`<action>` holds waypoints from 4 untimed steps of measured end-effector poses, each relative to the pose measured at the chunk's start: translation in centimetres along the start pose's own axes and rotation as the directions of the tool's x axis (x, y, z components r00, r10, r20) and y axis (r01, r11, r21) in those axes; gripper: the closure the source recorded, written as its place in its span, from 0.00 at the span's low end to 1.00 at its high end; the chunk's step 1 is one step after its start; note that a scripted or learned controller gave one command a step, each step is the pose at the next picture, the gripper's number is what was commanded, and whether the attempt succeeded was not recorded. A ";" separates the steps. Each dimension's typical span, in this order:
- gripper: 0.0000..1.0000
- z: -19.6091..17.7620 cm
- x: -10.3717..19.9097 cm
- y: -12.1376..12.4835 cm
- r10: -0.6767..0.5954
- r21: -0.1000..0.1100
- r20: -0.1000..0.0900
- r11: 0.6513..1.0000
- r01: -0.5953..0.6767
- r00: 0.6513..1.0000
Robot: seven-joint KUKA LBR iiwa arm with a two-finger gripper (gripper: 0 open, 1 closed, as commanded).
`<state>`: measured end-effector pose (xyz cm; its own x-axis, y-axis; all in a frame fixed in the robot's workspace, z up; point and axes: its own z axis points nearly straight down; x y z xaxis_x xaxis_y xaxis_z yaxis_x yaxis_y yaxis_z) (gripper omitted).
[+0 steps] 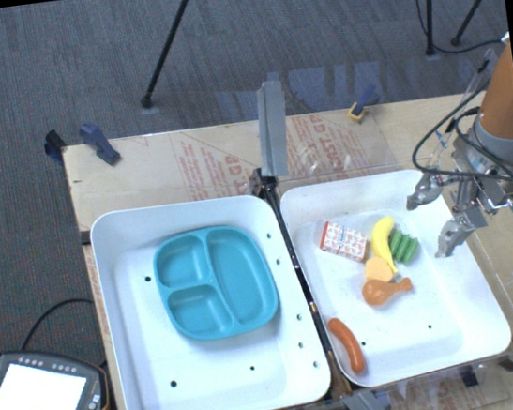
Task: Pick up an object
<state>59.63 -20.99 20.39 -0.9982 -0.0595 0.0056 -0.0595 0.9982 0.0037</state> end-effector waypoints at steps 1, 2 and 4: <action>0.00 10.6 -0.3 0.3 -0.101 0.003 0.006 0.995 0.101 0.995; 0.00 9.4 -0.7 0.1 -0.062 0.004 0.010 0.998 0.062 0.998; 0.00 4.6 -0.2 0.9 -0.788 0.012 0.006 0.616 0.787 0.616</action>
<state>59.74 -20.11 15.77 -0.5683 -0.8228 -0.0057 -0.8228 0.5683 -0.0051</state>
